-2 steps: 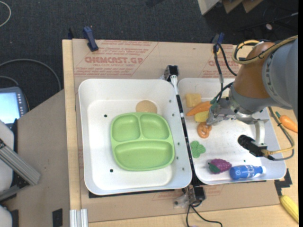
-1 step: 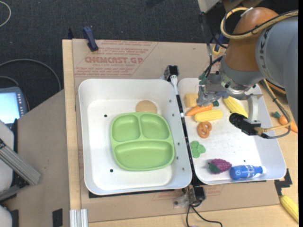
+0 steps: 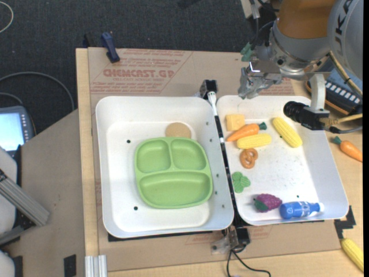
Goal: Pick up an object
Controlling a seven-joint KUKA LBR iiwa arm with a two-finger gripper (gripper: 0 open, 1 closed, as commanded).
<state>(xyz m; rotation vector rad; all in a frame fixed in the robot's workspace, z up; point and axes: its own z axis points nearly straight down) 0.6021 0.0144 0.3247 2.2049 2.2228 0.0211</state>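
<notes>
While the pincer (image 3: 252, 89) hangs, its spread unclear, the carrot (image 3: 243, 133) lies tip left.

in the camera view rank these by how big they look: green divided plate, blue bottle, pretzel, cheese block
1. green divided plate, by far the largest
2. blue bottle
3. and 4. cheese block and pretzel look about alike, so I won't rank them against each other.

Bright even overhead light, soft shadows, mild glare on white bins (image 3: 109, 154), sharp focus
</notes>
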